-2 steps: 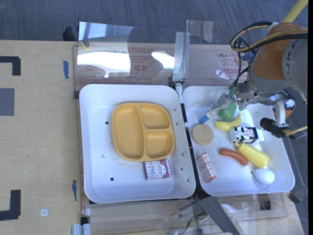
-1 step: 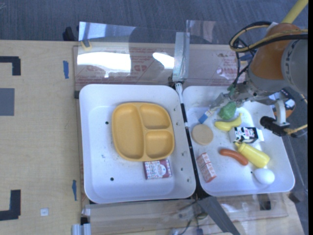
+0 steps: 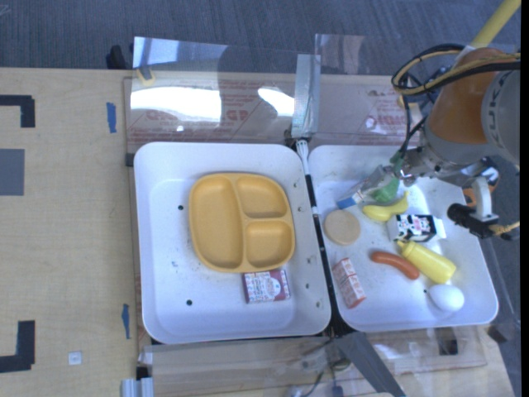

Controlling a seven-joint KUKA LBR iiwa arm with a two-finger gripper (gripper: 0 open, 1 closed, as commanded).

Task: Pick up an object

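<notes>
The right bin (image 3: pixel 471 308) holds several small objects. A green item (image 3: pixel 385 193) lies at its top middle with a yellow banana (image 3: pixel 378 212) just below it. Below these are a tan round disc (image 3: pixel 342 227), a black-and-white carton (image 3: pixel 415 226), a yellow bottle (image 3: pixel 429 260), a red sausage (image 3: pixel 395 263), a red carton (image 3: pixel 349 281) and a white egg (image 3: pixel 446 298). My gripper (image 3: pixel 393 174) hangs from the grey and orange arm at the upper right, directly over the green item and close to it.
The left bin (image 3: pixel 157 246) bears a yellow divided plate (image 3: pixel 242 220) and a small red box (image 3: pixel 266 286) at its front. A clear plastic wall (image 3: pixel 248 98) stands behind both bins. Black and yellow cables (image 3: pixel 421 64) loop above the wrist.
</notes>
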